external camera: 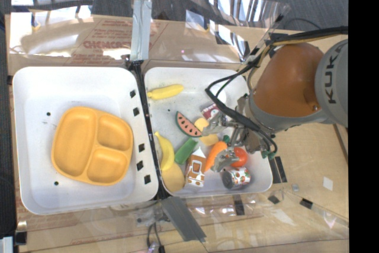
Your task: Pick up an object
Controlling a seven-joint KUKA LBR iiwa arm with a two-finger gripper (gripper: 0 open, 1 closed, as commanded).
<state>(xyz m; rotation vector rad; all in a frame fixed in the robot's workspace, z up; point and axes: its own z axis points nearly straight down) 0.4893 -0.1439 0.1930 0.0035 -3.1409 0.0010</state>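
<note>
The arm (296,83) reaches in from the right and hangs low over the right bin (177,77), its orange band bulking above the wrist and black cables looping off toward the bin's middle; the hand (228,154) sits down among the toy food near the bin's front right corner, and whether it is wide or narrow I cannot tell, since wrist and clutter crowd it; right at it lie a toy carrot (214,153) and a red tomato (239,156), touching or nearly so, with a small printed can (237,177) just in front; a little milk carton (196,170) stands beside the carrot; a green pepper or cucumber (185,149) lies just left of that; a watermelon slice (185,123) sits toward the middle; one banana (166,92) rests near the back wall, another (165,151) along the left wall, with a pale round piece (172,178) at the front; over in the left bin (35,83) lies a yellow divided tray (92,144); both bins sit on the worktop (320,186).
</note>
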